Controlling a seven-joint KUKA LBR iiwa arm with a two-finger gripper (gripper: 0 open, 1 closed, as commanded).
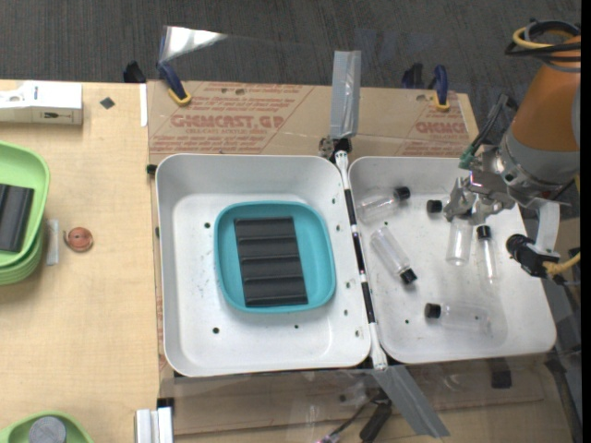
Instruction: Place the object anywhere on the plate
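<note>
A teal plate (224,247) lies in the middle of the left bin (185,284), with a black ridged block (270,261) on it. Several clear vials with black caps are scattered in the right bin (522,335). My gripper (462,207) is over that bin's upper right part. One clear vial (459,245) sits just under its tip, and whether it is gripped is unclear. A second vial (487,257) lies right beside it. Another vial (392,252) lies at the bin's left, well apart from the gripper.
A further vial (466,317) lies near the right bin's front and one more (377,201) near its back left. Small black caps (434,207) sit loose there. Green trays (23,215) stand at the far left on the wooden bench. Cardboard (240,118) lies behind the bins.
</note>
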